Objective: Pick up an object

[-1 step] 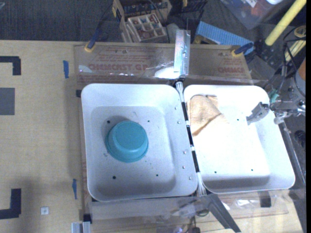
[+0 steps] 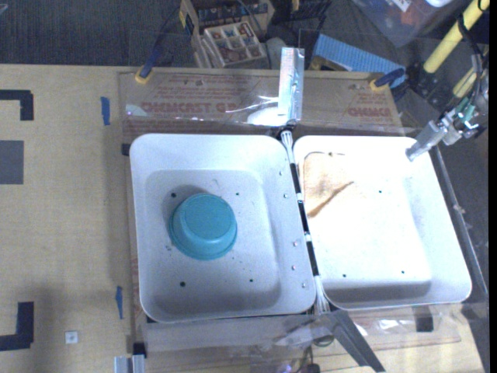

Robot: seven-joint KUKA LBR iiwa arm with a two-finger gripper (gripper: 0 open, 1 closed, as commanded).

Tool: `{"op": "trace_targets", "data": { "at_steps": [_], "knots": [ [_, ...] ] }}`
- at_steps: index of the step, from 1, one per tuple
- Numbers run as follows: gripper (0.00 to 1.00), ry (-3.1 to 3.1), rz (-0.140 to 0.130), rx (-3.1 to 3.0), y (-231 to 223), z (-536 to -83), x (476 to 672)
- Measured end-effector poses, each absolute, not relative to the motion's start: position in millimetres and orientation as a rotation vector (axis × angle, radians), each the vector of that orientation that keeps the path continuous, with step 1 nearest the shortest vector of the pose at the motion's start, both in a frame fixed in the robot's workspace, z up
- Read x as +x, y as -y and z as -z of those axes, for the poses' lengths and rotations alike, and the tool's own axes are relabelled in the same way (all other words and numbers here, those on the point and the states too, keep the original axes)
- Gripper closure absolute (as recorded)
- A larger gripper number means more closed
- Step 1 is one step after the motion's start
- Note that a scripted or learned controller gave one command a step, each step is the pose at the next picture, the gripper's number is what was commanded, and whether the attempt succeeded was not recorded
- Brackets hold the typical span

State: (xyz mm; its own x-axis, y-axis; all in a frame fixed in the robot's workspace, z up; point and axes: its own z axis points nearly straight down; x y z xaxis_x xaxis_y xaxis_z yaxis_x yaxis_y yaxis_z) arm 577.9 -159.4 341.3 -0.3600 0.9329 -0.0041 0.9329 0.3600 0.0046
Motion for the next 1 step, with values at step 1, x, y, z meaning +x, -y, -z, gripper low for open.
{"op": "trace_targets", "data": {
  "at_steps": [1],
  "knots": [
    [0.00,-2.605,-0.002,1.753,65.9,-238.6,604.6]
  ]
}}
